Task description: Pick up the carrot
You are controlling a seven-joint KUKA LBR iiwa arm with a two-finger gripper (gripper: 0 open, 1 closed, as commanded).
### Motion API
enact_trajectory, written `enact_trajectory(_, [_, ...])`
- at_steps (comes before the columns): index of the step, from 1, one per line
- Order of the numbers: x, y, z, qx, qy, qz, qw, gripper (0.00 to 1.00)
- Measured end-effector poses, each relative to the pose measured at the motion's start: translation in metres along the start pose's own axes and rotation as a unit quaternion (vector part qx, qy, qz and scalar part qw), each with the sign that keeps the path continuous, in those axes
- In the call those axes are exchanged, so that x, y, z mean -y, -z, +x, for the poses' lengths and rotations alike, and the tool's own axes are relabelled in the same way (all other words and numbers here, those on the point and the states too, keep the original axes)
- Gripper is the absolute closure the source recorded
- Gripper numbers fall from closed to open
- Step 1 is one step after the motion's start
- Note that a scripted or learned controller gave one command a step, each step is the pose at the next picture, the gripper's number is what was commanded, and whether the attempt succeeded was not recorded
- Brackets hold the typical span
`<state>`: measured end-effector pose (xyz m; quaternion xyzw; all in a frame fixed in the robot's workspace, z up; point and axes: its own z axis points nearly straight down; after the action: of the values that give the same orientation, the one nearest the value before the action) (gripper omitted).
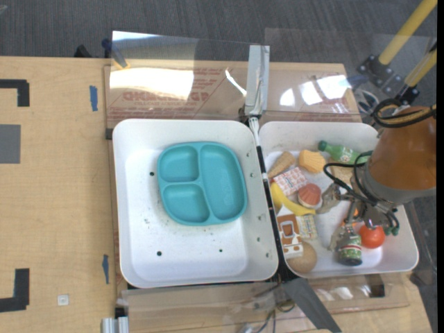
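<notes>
- My end effector hangs low in the right bin; how its grip stands I cannot tell.
- The carrot lies well left and beyond it, untouched.
- I judge this the approach: next, shift over the carrot, then descend.

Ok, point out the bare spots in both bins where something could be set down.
Left bin: bare floor all around the teal divided plate, widest along the front and left walls. Right bin: crowded with toy food under the arm; small bare patches at the front right corner and back left.
</notes>
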<state>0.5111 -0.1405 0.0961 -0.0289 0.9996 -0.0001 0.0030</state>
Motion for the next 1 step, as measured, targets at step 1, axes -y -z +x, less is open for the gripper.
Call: enact_trajectory(1, [-0.0391,0.0493,-0.1159,0.004,0.005,-0.001,1.0,0.0])
